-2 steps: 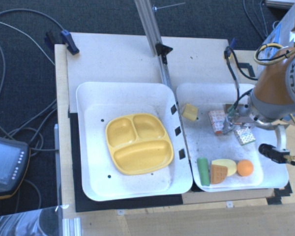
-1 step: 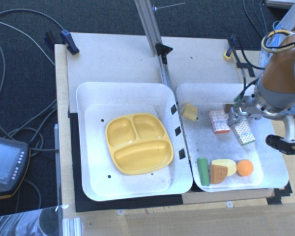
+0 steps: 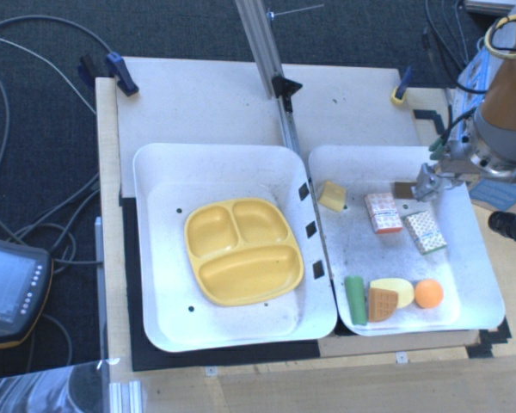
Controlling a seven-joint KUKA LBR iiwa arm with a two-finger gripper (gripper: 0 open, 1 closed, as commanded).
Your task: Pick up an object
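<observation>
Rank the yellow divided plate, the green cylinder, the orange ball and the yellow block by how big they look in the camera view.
1. yellow divided plate, by far the largest
2. green cylinder
3. orange ball and yellow block: these look too close in size to rank

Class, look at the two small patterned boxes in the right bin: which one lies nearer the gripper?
The green-patterned box, right of the red-patterned box, lies nearer, just below the gripper.

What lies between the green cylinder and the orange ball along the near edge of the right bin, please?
In the camera view, a waffle-patterned wedge and a pale yellow piece behind it lie between the green cylinder and the orange ball.
</observation>
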